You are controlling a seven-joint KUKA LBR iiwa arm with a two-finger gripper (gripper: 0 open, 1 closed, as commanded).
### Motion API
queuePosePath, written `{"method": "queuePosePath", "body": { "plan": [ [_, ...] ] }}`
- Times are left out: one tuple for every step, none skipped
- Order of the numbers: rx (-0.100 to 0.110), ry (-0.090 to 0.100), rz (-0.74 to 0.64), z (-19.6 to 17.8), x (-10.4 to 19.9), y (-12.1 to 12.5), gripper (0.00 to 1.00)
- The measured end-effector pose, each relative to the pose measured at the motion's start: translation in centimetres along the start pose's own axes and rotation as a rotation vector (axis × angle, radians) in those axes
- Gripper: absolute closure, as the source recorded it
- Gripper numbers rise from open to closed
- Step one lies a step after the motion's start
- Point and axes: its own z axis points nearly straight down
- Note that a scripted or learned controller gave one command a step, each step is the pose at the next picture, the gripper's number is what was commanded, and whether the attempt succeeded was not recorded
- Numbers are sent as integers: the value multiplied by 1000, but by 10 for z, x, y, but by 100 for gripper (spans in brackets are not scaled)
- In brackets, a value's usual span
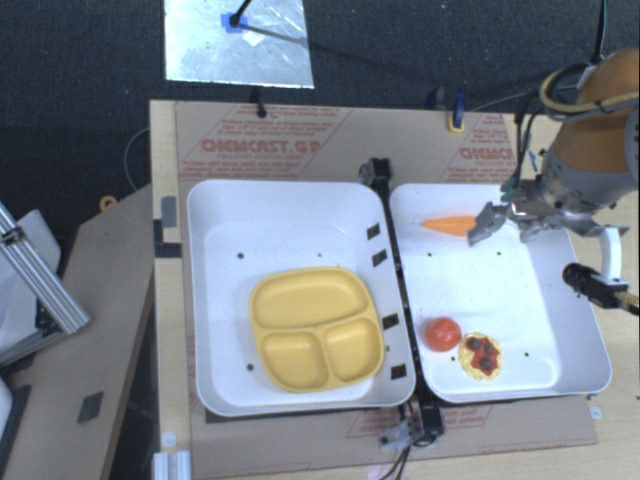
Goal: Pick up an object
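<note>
1. Pincer [490, 224] is seen low over the right bin [575, 363], beside the orange carrot [449, 225]; its state cannot be told.
2. Tomato [443, 333] and small pizza [482, 357] are placed near the front.

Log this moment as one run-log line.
tool: over right bin, at carrot | tomato, pizza: near edge | tray: left bin

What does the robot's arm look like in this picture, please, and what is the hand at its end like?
The robot arm is bulky and rounded, with an orange band above grey wrist housing. Dark cables loop over its top, and one thin black cable runs up out of view. The hand is a small grey metal assembly ending in dark fingers. A white bracket with a black cylindrical part hangs off the wrist's near side.
</note>
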Motion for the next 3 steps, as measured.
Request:
{"method": "queuePosePath", "body": {
  "plan": [
    [0, 0, 0, 43, -3, -3, 0],
    [-1, 0, 0, 87, -10, -5, 0],
    [-5, -1, 0, 74, -10, -4, 100]
  ]
}}
